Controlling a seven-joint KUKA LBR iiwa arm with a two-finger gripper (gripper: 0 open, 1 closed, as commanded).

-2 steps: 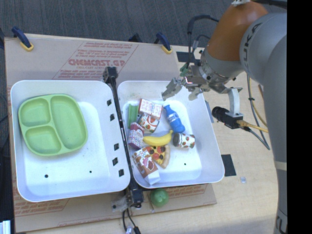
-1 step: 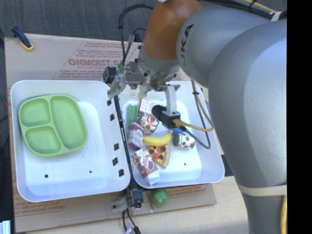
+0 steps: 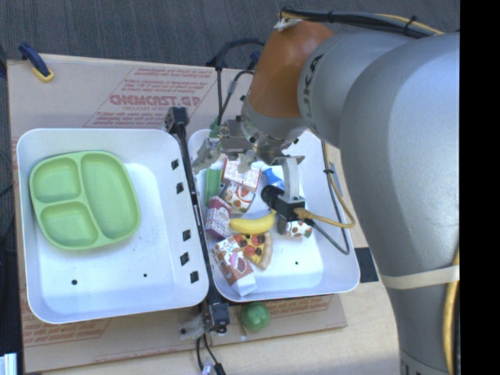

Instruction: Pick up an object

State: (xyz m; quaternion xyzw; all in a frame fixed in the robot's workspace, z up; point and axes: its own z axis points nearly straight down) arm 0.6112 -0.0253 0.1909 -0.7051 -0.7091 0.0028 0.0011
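My gripper (image 3: 228, 151) hangs over the back left part of the right bin (image 3: 337, 266), under the orange wrist band. Just below it lies a red and white carton (image 3: 240, 184). A green stick-like piece (image 3: 212, 181) lies to the carton's left and a blue piece (image 3: 272, 176) to its right. Further forward are a purple packet (image 3: 216, 218), a yellow banana (image 3: 254, 224), a pizza slice (image 3: 258, 250) and a second red and white carton (image 3: 233, 262). A small red and white toy (image 3: 298, 229) sits beside the banana's right end. I see nothing held by the gripper.
The left bin (image 3: 117, 283) holds a green divided plate (image 3: 82, 199). A black hinge strip (image 3: 187, 201) runs between the bins. A green ball (image 3: 254, 316) lies outside on the cardboard in front of the right bin. The grey arm covers the right side.
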